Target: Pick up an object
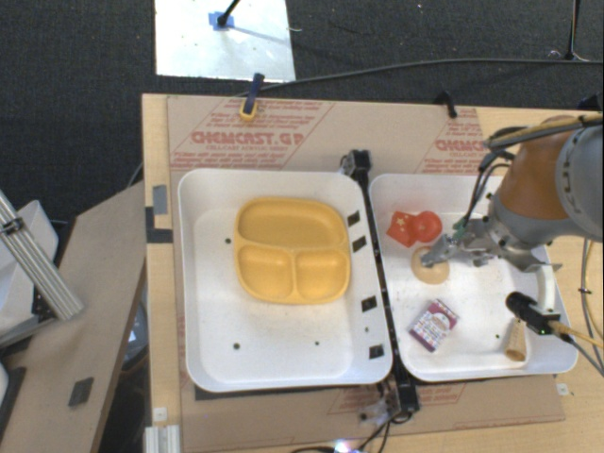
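- While I hold the rig at this moment, the one overhead view shows the gripper (436, 253) low inside the right bin (491, 371), directly over a small round tan disc (432, 271) that lies on the bin floor.
- I cannot tell from this angle whether the jaws stand apart or together; the metal of the tool blurs into the disc's upper edge, and I see nothing plainly clamped between them.
- The disc sits immediately beneath and just toward the near side of the tool tip, touching or nearly touching it; I cannot say which.
- Just beyond the tip, toward the far wall of the bin, lies a red object (415, 226), close to the tool but apart from the disc.
- Nearer the camera than the tip lies a small patterned packet (433, 325), tilted on the bin floor, well apart from the tool.
- Further out behind the tool, under the arm (543, 192), rests a tan cone-shaped piece (515, 343) near the bin's front right corner.
- On the opposite side of the divider from the tip sits the left bin (203, 347), holding a yellow compartment tray (292, 250), well apart from the tool.
- The arm's orange band (528, 173) stands above the right bin's far right side.
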`<state>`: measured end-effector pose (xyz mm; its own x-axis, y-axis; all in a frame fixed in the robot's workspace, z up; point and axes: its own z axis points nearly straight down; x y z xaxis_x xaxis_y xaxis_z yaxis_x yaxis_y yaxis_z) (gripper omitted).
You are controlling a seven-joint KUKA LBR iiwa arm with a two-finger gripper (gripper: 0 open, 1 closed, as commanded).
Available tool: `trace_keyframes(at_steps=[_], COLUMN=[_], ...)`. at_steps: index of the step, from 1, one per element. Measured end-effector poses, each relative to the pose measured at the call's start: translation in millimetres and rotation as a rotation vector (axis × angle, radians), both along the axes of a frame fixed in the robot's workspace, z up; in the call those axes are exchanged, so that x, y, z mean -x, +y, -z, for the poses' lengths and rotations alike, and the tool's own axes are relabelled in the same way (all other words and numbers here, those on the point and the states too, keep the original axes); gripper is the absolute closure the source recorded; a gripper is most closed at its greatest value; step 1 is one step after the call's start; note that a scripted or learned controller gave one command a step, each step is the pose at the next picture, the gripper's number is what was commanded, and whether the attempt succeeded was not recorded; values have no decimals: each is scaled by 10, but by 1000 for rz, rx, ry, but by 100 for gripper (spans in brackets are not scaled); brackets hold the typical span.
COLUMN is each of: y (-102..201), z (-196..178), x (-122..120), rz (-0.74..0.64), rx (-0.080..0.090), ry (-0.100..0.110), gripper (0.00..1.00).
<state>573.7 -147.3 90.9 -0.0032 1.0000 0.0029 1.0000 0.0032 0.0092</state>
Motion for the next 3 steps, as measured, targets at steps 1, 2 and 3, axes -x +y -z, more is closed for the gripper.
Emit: trace_keyframes(at_steps=[1, 2, 3], y=[6, -25, -57], z=[-127, -764, -1205], x=[-28, -91, -95], rz=[-1, -2, -2], rx=[1, 5, 5], ry=[-10, 1, 3], gripper=[100, 100, 100])
